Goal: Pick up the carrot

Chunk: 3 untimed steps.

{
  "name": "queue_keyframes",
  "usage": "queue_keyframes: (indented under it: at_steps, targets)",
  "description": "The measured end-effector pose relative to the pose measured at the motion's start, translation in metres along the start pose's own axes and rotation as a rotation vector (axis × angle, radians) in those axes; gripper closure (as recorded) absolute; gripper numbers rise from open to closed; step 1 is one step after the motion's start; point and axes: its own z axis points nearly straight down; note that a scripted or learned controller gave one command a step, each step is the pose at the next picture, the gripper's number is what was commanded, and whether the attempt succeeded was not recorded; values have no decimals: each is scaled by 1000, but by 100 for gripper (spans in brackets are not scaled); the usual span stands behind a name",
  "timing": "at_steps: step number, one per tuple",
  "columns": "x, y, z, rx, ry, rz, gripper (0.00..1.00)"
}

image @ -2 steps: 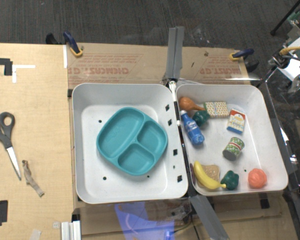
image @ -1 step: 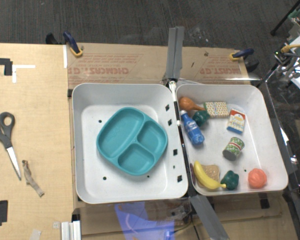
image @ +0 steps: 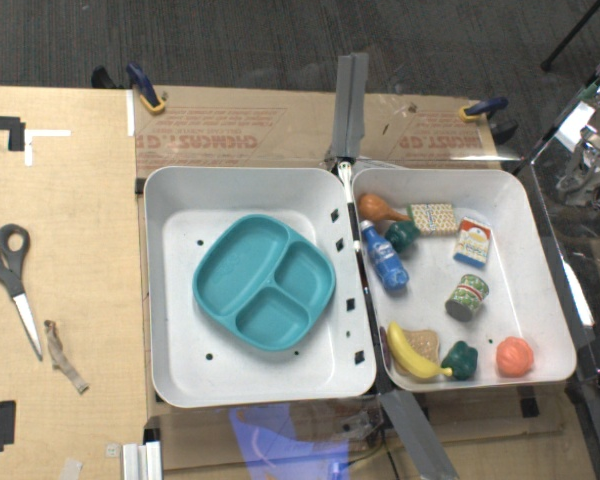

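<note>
Cannot tell the gripper's state.

Carrot (image: 376, 207) lying in the right bin (image: 536, 268), in its far left corner, close against the wall shared with the left bin (image: 165, 298). Just beside it toward the near side, a dark green vegetable (image: 402, 235) and a blue bottle (image: 385, 259) along the left wall. To the carrot's right, near the far wall, a speckled cracker box (image: 432, 218), then a small red and white carton (image: 472, 243). Around the bin's middle, a green-labelled can (image: 467, 296) tipped on its side. Along the near wall, a banana (image: 411, 354) resting against a tan slice (image: 426, 343), a green pepper (image: 461, 360) touching the banana's tip, and an orange ball (image: 515, 356) in the near right corner, apart from the rest.

In the left bin, a teal three-part plate (image: 266, 282) sitting about centred.

On the bench's left edge, scissors (image: 10, 273); beside them a small crumpled strip (image: 66, 358). Along the far edge of the cardboard sheet (image: 230, 128), two blue clamps (image: 146, 88).
</note>
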Motion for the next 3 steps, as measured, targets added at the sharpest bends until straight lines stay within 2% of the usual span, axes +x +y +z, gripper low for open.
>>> queue_keyframes:
  at_steps: [1,2,3]
  targets:
    - [3,-8,-6,-1,0,-366,100]
    - [-37,-68,21,-2,0,-631,100]
    - [-35,-47,24,-4,0,-856,100]
